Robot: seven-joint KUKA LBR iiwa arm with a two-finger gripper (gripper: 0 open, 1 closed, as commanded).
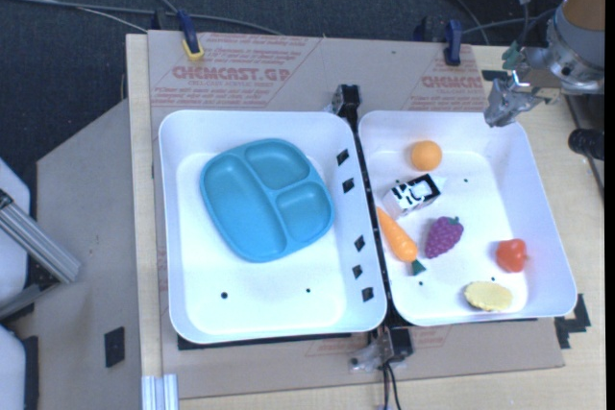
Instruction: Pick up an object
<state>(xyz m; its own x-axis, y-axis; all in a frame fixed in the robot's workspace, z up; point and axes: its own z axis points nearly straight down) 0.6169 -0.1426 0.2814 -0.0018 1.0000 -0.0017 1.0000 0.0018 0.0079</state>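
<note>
Six items in right bin (544,206); 1 plate (267,199).

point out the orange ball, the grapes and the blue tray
orange ball (425,155), camera view, middle of the ball
grapes (443,235), camera view, centre of the purple bunch
blue tray (267,199), camera view, the ridge where its three compartments meet

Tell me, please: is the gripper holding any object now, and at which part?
Nothing is held. The gripper hangs above the far right corner of the right bin, with no object between its fingers.
</note>
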